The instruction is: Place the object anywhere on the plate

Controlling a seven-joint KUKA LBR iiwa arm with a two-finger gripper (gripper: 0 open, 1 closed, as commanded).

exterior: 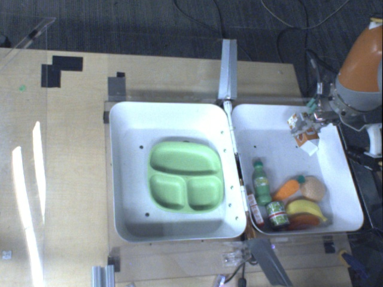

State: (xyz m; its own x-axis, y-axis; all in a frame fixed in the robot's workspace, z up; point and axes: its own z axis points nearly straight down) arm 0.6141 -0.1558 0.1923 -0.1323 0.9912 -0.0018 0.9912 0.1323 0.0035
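Observation:
A green plate with three compartments lies in the left bin. In the right bin a pile of objects sits at the near side: a green bottle, a carrot, a small can, a banana and a tan bread roll. My gripper hangs over the right bin's far right corner, well away from the pile and the plate. A small brown and white piece shows just below it; whether it is held is unclear.
A dark red item lies under the banana, and a thin packet rests along the right bin's left wall. A metal divider post stands behind the two bins. Cables run across the dark floor at the back.

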